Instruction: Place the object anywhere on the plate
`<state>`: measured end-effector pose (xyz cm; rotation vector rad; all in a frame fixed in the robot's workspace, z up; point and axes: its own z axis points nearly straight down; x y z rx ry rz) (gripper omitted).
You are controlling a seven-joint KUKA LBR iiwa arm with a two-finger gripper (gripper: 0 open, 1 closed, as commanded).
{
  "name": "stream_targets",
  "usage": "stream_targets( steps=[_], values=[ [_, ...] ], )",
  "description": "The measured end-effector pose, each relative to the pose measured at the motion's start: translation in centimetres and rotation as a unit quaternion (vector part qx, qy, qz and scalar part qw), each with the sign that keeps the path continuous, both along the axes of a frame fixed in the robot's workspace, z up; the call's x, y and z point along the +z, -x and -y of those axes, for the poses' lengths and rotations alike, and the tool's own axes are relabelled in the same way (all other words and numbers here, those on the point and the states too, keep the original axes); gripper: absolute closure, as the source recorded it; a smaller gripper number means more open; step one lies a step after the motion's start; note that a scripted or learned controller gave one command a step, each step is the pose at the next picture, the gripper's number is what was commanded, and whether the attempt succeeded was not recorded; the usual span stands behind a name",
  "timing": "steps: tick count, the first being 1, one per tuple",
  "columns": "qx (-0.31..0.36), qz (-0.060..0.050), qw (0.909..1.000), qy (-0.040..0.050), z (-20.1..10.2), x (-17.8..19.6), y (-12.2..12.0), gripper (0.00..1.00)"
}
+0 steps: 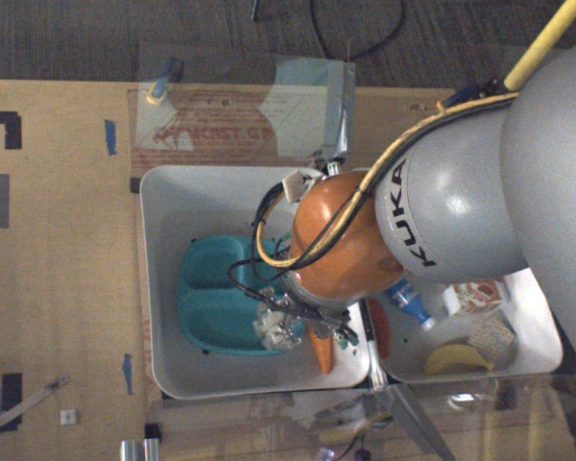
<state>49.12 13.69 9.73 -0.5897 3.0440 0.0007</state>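
Observation:
A teal divided plate [216, 296] lies in the left bin [173, 219], toward its front. My arm's orange wrist band [341, 238] hangs over the plate's right side and hides that part of it. My gripper [275, 325] is low over the plate's front right corner, among dark cables. A pale, whitish shape sits right at the gripper on the plate's edge; I cannot tell whether it is an object or part of the gripper. An orange carrot-like object [322, 351] lies on the bin floor just right of the plate, beneath the wrist.
The right bin [547, 353] holds a blue bottle [409, 303], a yellow banana-like object [456, 358], a small printed box [478, 296] and a tan square piece [492, 335]. A red object [381, 329] lies by the wall between the bins.

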Motion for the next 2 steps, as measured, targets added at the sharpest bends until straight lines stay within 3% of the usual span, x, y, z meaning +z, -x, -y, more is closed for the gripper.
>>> stream_targets(
  steps=[1,2],
  values=[
    [0.011,-0.017,0.9998,0.0022,-9.0,7.5,-1.2,1.0],
    [-0.002,-0.017,0.9999,0.0024,-4.3,11.2,-1.8,1.0]
  ],
)
